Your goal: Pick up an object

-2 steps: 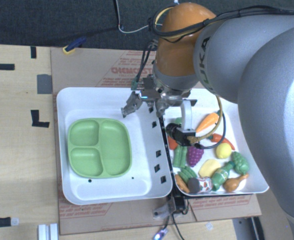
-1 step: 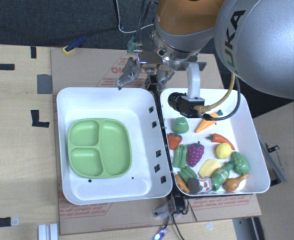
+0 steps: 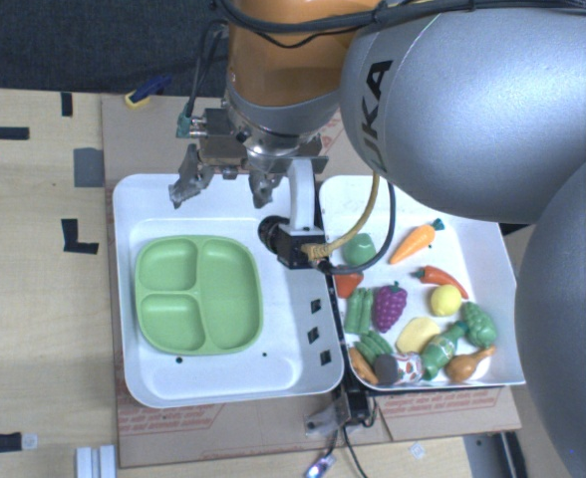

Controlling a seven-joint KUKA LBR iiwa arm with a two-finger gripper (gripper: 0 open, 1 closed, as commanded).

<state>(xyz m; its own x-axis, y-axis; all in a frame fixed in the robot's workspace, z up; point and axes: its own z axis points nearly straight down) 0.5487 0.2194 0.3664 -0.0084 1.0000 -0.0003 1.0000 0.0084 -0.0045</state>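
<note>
Right now, from my remote seat:
Objects to pick: toy produce piled in the right bin [image 3: 492, 257]: a carrot [image 3: 414, 242], purple grapes [image 3: 389, 306], a lemon [image 3: 445, 300], a red pepper [image 3: 439, 277], a green round piece [image 3: 359, 249], broccoli [image 3: 477, 325], a yellow piece [image 3: 416, 335] and a brown pear [image 3: 462, 365].
Gripper: the gripper [image 3: 218, 189] hangs over the far edge of the left bin [image 3: 139, 366]; I see its two fingers spread apart with nothing between them.
Left bin contents: a green divided plate [image 3: 197, 295] lying flat, three compartments.
Arm: grey, orange band above the wrist, a yellow cable [image 3: 358, 229] looping over the bins' shared edge.
Bench: cardboard under both bins.
</note>
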